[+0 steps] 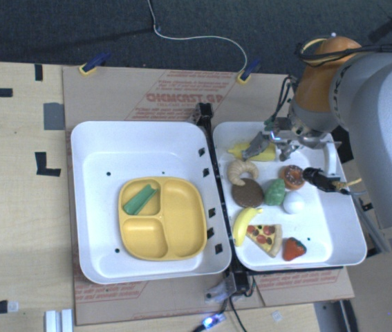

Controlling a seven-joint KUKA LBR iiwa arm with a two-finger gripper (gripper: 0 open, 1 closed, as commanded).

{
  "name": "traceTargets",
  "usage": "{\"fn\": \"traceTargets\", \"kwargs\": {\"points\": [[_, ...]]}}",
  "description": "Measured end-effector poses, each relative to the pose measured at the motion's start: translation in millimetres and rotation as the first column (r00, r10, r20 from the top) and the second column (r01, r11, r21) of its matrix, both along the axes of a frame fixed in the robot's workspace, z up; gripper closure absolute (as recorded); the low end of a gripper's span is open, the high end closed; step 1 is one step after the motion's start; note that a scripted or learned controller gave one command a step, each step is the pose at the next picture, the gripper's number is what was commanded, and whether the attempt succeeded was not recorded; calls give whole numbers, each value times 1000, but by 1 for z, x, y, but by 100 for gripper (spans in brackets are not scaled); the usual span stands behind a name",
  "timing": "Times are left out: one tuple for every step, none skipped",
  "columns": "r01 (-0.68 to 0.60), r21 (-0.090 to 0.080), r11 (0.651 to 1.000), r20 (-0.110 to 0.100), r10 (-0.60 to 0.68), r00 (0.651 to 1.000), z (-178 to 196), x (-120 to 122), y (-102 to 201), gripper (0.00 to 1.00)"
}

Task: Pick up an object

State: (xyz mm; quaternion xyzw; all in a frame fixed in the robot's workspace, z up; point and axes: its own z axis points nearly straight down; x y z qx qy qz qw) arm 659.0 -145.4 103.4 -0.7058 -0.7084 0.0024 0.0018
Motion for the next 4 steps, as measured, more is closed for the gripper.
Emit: {"fn": "traceTargets", "kwargs": {"points": [[-1, -1, 1000, -2, 1, 1000, -21, -1, 1, 0], [0, -1, 1000, -19, 0, 1000, -11, -5, -1, 100], [4, 0, 1000, 10, -4, 1000, 52, -4, -4, 100], [1, 1, 1000, 10, -2, 1000, 100, -6, 5, 100]]}}
